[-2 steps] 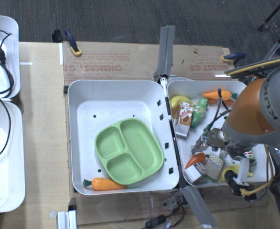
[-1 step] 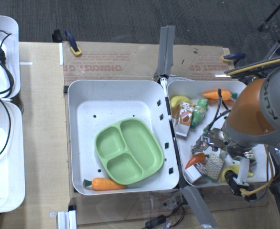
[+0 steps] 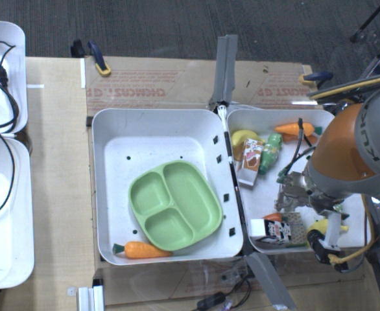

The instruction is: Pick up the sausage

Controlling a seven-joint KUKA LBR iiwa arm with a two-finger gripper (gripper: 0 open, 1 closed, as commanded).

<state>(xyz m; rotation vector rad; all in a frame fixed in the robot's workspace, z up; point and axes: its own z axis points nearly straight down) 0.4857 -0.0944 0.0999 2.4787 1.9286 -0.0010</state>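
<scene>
— Where is your gripper (image 3: 294, 196)?

— Low in the right bin (image 3: 352, 238), lower right of the frame; clenched or released, I cannot tell.

— And the sausage?

— I can't pick it out. Further up lie a green bottle (image 3: 268, 153) and a carrot (image 3: 292, 129).

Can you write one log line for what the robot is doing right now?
arm: over right bin | gripper: low in bin, grip unclear | green plate: left bin | sausage: not identified
</scene>
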